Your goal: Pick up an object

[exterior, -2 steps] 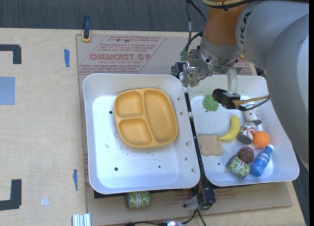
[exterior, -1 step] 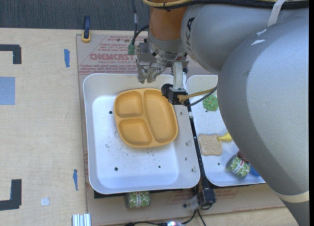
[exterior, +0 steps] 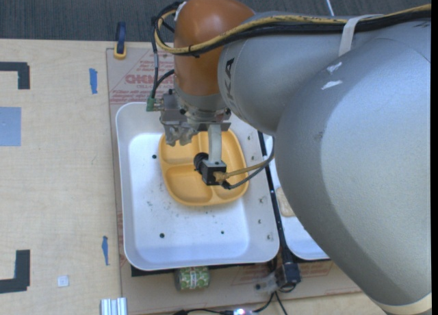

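Note:
A yellow divided plate [exterior: 194, 185] lies in the left white bin [exterior: 137, 190], toward its upper middle. My gripper [exterior: 179, 137] hangs right over the plate's far edge, under the orange wrist band. The arm's bulk hides where the fingertips end. Nothing shows between them.
The grey arm covers most of the right bin [exterior: 301, 246]. A small green-patterned can [exterior: 194, 278] lies on the bench just in front of the left bin. Dark specks dot the left bin's floor. Blue tape marks and a blue-and-yellow clamp [exterior: 120, 40] sit on the wooden bench.

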Robot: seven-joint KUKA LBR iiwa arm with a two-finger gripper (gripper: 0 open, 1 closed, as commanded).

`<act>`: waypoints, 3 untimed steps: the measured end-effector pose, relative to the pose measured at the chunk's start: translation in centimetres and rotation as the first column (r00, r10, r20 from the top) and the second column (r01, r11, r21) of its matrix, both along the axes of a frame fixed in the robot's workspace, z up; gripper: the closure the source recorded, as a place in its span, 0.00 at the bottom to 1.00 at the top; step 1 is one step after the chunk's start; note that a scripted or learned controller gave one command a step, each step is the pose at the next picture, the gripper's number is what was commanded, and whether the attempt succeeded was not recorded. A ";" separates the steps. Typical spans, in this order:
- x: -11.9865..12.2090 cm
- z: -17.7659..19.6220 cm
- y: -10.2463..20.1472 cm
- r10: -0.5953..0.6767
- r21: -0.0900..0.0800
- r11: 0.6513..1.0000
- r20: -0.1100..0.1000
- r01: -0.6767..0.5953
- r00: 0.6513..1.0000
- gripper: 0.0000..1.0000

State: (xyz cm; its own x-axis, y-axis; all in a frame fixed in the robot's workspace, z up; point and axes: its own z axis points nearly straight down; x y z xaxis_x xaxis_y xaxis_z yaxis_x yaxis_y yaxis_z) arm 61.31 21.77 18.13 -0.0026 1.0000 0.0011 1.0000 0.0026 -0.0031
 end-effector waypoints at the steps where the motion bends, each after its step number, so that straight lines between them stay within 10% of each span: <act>1: -4.4 2.6 0.7 -0.001 -0.001 1.000 0.000 0.001 1.000 1.00; 3: -13.4 2.2 0.7 -0.003 -0.001 1.000 0.000 0.003 1.000 1.00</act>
State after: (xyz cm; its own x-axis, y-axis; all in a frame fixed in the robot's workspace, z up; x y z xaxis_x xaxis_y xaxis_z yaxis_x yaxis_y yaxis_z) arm 47.92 22.47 20.34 0.0001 1.0000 0.0005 1.0000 -0.0001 -0.0027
